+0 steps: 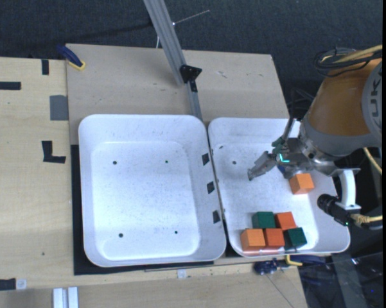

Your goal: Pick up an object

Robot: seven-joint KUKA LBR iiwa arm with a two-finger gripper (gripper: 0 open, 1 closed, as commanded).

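Observation:
My gripper (274, 158) hangs over the middle of the right bin (241, 136), below the grey arm with its orange band. A lone orange block (302, 183) lies just to its lower right, close beside the wrist; nothing shows it being held. Along the bin's front edge sits a cluster of blocks: a green one (264, 219), an orange one (286, 221), two orange ones (252, 239) (273, 237) in front, and a dark green one (296, 237).
The left bin (90, 172) stands beside the right one, sharing a raised rim. A grey metal pole (167, 31) slants in from the top toward the bins' junction. Cables and a black fitting (334, 210) hang at the right bin's right edge.

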